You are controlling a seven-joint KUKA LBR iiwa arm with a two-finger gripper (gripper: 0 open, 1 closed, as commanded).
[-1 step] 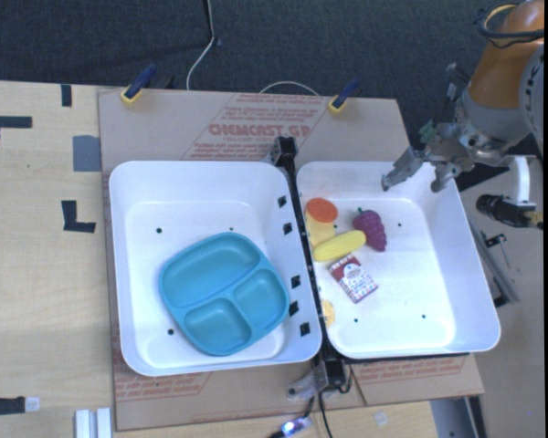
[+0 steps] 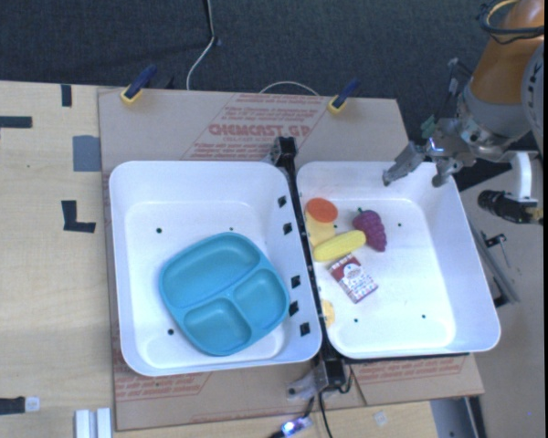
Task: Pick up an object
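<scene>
White plastic makes up both bins: the left bin point(image 2: 128, 245) holds a blue divided plate point(image 2: 223, 292), and the right bin point(image 2: 457, 272) holds the things worth picking. These lie bunched against its left wall: an orange round piece point(image 2: 321, 210) at the top, a yellow banana-like piece point(image 2: 338, 244) just below and touching it, a purple bunch of grapes point(image 2: 372, 228) just beside the banana's right end, and a small red carton point(image 2: 354, 278) lying flat a little lower. Another small yellow thing point(image 2: 327, 313) peeks out by the divider near the front, too little of it visible to name. The gripper point(image 2: 419, 168) hangs over the far right corner of the right bin, above the rim, with its two fingers spread apart and nothing between them. It stands well apart from the cluster of toys. By my reading this is the approach step: nothing is grasped and the arm is not yet over any target. The next move calls for travel leftward and toward the front of the bin, then a descent. The carton looks like the easiest choice, since it lies alone with bare floor around it; the grapes are also reachable on their right side. The banana and orange piece sit tight against each other and the wall, so the fingers would likely find little room there.
</scene>
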